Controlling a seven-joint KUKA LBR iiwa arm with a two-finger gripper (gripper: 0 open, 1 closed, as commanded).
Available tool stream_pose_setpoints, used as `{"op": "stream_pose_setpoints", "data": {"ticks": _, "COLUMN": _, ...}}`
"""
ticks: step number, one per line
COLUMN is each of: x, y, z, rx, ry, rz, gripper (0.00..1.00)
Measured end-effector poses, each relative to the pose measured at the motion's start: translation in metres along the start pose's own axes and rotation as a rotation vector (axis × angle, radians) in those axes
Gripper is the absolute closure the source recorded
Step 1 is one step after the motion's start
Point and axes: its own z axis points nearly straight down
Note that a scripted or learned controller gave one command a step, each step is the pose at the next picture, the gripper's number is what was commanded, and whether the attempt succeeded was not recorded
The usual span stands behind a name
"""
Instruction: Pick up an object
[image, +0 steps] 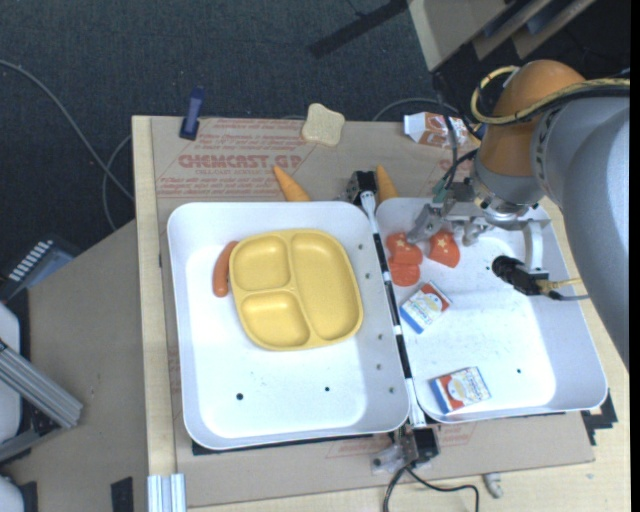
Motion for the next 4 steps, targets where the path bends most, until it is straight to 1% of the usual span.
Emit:
{"op": "stream_pose_setpoints", "data": {"ticks": 1, "x": 0.0, "y": 0.001, "z": -0.011, "rx": -0.004, "ry": -0.002, "rz": -0.001, "gripper": 1.0}}
{"op": "stream_pose_setpoints", "data": {"ticks": 2, "x": 0.0, "y": 0.001, "z": -0.01, "rx": -0.003, "ry": -0.002, "rz": -0.001, "gripper": 0.0}}
{"op": "stream_pose_setpoints", "data": {"ticks": 3, "x": -0.05, "y": -0.012, "z": 0.003, "rx": -0.016, "ry": -0.003, "rz": 0.0, "gripper": 0.0}}
{"op": "stream_pose_setpoints", "data": {"ticks": 4, "x": -0.052, "y": -0.01, "z": -0.009, "rx": -0.022, "ry": -0.011, "rz": -0.001, "gripper": 1.0}}
